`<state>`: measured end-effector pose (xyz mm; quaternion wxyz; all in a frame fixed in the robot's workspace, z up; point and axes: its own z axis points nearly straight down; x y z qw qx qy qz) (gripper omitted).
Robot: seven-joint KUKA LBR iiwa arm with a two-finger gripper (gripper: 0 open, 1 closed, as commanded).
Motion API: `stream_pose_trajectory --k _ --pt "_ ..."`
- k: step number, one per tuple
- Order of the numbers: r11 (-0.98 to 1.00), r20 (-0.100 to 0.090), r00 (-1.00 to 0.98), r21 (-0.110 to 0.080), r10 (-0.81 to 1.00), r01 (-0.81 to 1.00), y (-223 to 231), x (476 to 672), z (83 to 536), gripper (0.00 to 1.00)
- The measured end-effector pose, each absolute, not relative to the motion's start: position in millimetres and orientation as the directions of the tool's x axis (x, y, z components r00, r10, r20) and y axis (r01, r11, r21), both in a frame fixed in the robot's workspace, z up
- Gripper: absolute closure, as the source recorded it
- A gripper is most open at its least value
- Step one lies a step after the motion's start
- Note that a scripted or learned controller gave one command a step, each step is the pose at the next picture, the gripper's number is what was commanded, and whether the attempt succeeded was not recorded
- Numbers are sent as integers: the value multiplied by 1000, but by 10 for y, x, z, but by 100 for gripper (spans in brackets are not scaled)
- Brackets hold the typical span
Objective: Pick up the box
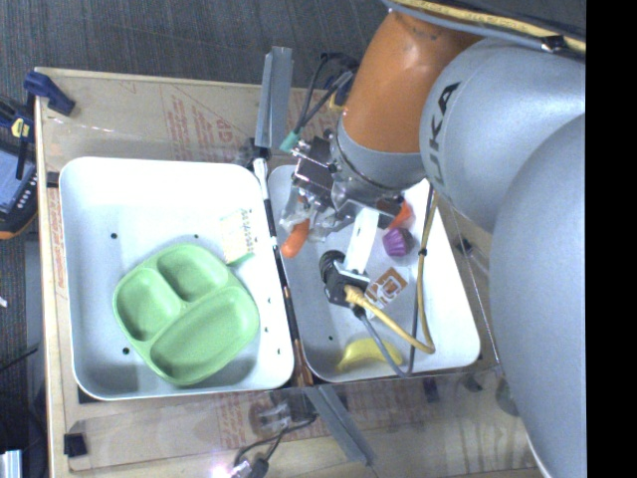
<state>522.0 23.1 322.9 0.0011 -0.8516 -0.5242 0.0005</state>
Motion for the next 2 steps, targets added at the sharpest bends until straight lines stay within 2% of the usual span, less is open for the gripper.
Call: stream_pose_trajectory --k 1,2 --pt "-732 -2 732 -2 681 681 855 4992 3329 100" --pt "-673 -4 673 -5 739 739 321 5183 2486 100"
